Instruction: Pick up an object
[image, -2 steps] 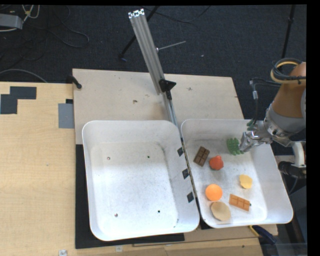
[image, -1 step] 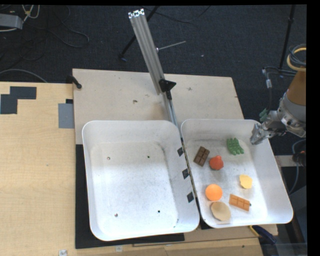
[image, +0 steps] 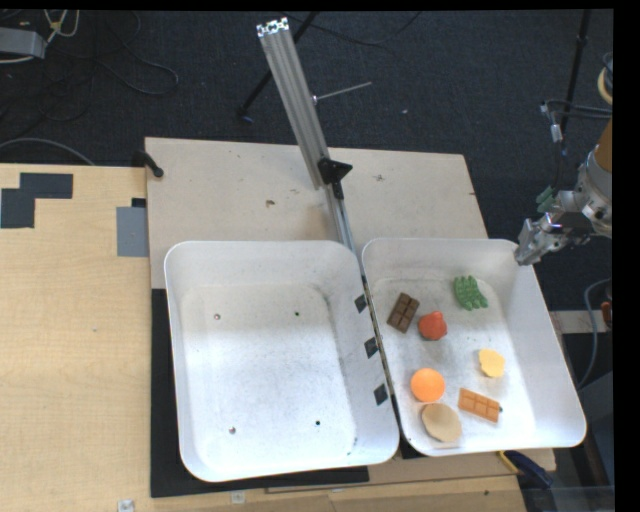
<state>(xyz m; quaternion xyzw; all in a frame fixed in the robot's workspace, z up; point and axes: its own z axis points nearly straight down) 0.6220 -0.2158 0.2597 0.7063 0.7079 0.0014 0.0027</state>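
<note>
1. Gripper (image: 530, 243) – at the upper-right rim of the right bin (image: 560, 350), outside the object cluster. Too small and blurred to tell how far open; nothing seen held.
2. Arm – only the wrist end shows, coming in from the right, just above the right bin's top-right corner.
3. Green ridged piece (image: 469, 292) – nearest item to gripper; upper part of right bin, lying apart from the rest.
4. Red piece (image: 432, 326) – mid-bin, below-left of the green piece, just beside the brown bar.
5. Brown bar (image: 403, 312) – chocolate-like, toward the right bin's left wall, tilted.
6. Yellow piece (image: 491, 363) – right of bin centre, apart from its neighbours.
7. Orange ball (image: 427, 384) – lower part of right bin, just above the tan piece.
8. Orange waffle bar (image: 479, 405) – lower part of bin, right of the ball.
9. Tan rounded piece (image: 441, 423) – nearest the right bin's front rim.
10. Left bin (image: 200, 290) – adjoins the right bin's left wall.
11. Step, as judged: pre-grasp; approach not yet over any target, all 7 objs resting on the bin floor.
12. Next move calls for: shift in over the right bin, pick one isolated obj (green piece looks closest and clear of others), descend w/ fingers astride it, then close and lift.
</note>
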